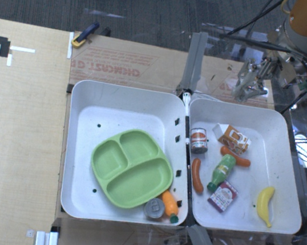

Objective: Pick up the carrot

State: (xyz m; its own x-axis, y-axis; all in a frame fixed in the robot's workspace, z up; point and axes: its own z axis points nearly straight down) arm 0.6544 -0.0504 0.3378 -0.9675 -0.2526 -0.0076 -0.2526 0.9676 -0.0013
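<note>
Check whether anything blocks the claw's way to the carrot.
The claw hangs above the right bin's far rim. The carrot lies in the left bin's near right corner, wedged between the green divided plate, a grey can and the bin wall.

The carrot (170, 204) lies in the left bin (76, 135), touching the plate's (131, 168) right corner.

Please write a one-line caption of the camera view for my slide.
Gripper hovers above the right bin's far rim, while the carrot lies in the left bin beside the green plate.
</note>
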